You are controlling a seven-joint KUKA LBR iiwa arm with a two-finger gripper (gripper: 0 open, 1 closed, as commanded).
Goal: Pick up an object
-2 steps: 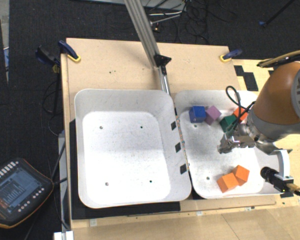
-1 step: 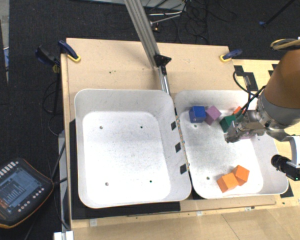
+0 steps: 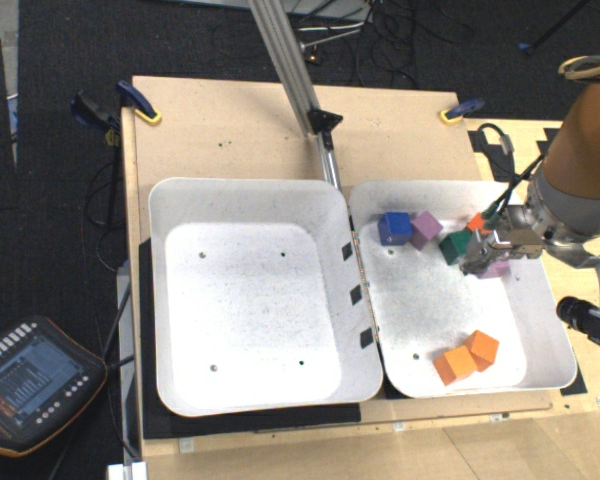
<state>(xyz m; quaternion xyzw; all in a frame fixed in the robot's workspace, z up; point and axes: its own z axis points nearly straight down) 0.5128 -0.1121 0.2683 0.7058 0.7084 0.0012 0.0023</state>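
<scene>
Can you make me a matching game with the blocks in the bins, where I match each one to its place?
Things:
1. blue block
2. green block
3. two orange blocks
4. left bin

Places:
A. near the front edge of the right bin
B. beside the gripper
C. touching a purple block
D. left of the blocks' bin

Pairs: 1-C, 2-B, 3-A, 4-D
</scene>
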